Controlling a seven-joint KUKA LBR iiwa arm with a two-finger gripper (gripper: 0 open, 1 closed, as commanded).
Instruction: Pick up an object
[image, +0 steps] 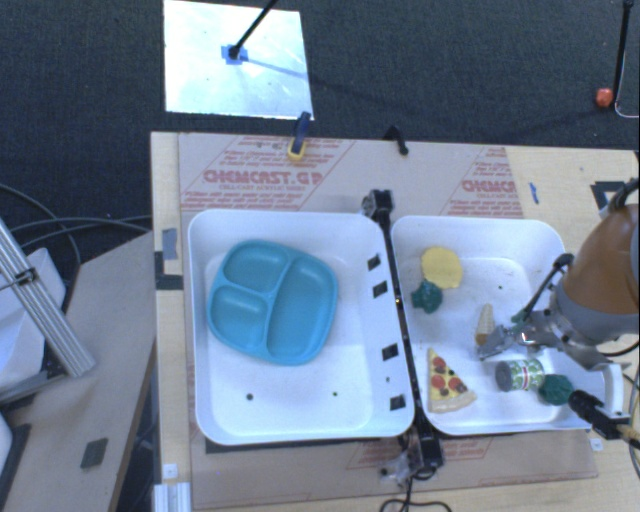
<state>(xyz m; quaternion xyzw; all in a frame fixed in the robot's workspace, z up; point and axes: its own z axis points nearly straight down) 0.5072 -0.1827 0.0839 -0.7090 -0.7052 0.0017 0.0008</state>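
A: So where do things stand with the pick?

B: Early, by my reading. The arm (605, 275) reaches in over the right bin (520, 238), and its gripper (500, 340) sits low among the items there, near the small tan wedge (485, 322) and just up-left of the little jar with the green label (520, 376).

A: Are the jaws apart or together?

B: I cannot tell; the metal parts at the tip blur into one grey shape from this slanted angle. Nothing is plainly clamped between them, so I would not call anything held.

A: Which object is it going for?

B: Probably the tan wedge or the jar, since both lie closest to the tip (that is a guess from position alone). The pizza slice (447, 381) lies lower left in the same bin, near the divider. The yellow round piece (441, 267) and the dark green lump (427, 296) sit well apart from the tip, toward the bin's upper left. A second green piece (556, 389) rests just beside the jar.

A: And the left bin?

B: The left bin (250, 410) carries a blue divided plate (271, 302), untouched as far as the pick goes. Both bins rest on the cardboard-covered counter (250, 172).

A: So what is left?

B: Nearly everything: a firm grip on one item, then a lift clear of the bin floor. Every object looks to be lying flat on the white surface.
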